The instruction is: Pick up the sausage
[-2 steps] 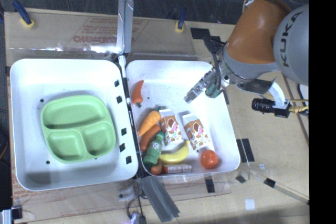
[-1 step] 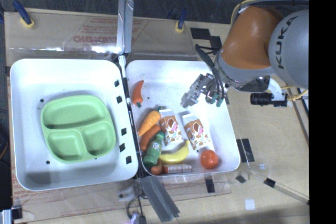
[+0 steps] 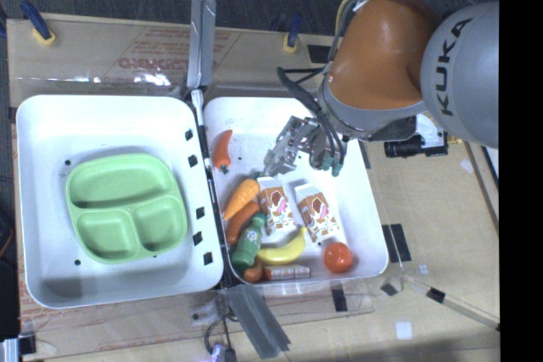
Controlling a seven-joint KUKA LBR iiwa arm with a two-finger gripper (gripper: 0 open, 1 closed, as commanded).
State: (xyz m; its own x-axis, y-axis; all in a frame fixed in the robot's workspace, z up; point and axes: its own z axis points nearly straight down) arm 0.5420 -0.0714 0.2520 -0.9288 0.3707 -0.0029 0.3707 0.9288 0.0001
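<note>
"KUKA" reads in black on the grey arm (image 3: 462, 55). Its gripper (image 3: 293, 144) hovers in the right bin (image 3: 373, 216), above two printed packets (image 3: 297, 212); whether it is open I cannot tell. The sausage (image 3: 284, 272) lies by the front wall.

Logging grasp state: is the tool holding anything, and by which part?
Nothing held: the tool hangs over the right bin, with nothing between its fingers. The sausage lies below it.

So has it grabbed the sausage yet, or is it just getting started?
Nothing looks picked up yet. The gripper hovers in the right bin, above the food pile. A reddish-brown piece, probably the sausage, lies beside the carrot. Reaching, gripping and lifting all remain.
</note>
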